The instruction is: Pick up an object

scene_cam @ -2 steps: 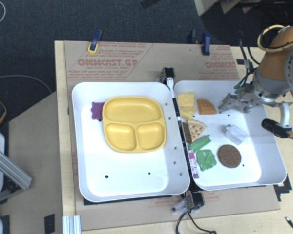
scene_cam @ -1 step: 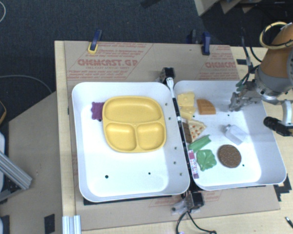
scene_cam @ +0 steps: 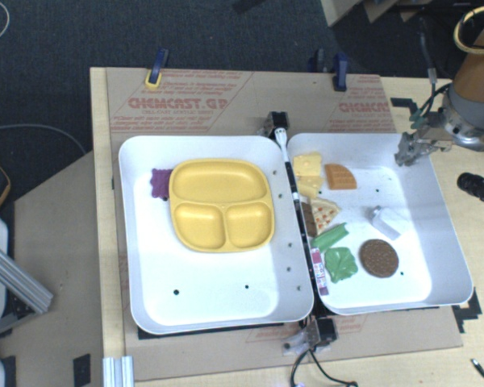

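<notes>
While tilted, green piece (scene_cam: 329,236) points toward brown disc (scene_cam: 379,258).

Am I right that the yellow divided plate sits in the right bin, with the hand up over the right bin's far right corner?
Not quite. The camera view shows the yellow divided plate in the left bin, not the right one. The rest holds: the hand is over the right bin's far right corner.
</notes>
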You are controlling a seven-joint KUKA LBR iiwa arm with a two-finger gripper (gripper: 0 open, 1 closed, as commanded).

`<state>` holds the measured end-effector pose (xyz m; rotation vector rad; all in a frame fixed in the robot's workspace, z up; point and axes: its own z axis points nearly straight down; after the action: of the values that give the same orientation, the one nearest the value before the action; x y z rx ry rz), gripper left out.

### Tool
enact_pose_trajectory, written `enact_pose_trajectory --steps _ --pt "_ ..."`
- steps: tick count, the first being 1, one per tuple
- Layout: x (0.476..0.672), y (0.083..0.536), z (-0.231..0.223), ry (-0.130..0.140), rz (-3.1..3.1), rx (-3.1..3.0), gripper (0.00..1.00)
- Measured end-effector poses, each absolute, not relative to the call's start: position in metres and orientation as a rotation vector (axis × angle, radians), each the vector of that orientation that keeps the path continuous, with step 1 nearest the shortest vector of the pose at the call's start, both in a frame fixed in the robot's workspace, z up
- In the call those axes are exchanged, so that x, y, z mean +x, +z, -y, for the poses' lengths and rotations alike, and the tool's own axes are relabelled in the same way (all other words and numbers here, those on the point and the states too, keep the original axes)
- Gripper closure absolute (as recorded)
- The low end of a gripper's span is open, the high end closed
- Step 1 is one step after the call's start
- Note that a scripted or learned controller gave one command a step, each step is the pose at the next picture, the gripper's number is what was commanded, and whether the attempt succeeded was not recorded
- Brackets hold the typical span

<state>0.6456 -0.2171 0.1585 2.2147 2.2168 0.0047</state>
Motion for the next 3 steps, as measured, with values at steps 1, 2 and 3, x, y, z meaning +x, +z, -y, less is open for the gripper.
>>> enact_pose_trajectory --steps 1,2,3 --pt "0.648 0.223 0.215 0.005 -2.217 2.214 1.0" --pt "0.649 0.226 0.215 0.002 -2.22 2.216 1.0" --pt "0.605 0.228 0.171 -0.003 -2.227 2.222 1.0"
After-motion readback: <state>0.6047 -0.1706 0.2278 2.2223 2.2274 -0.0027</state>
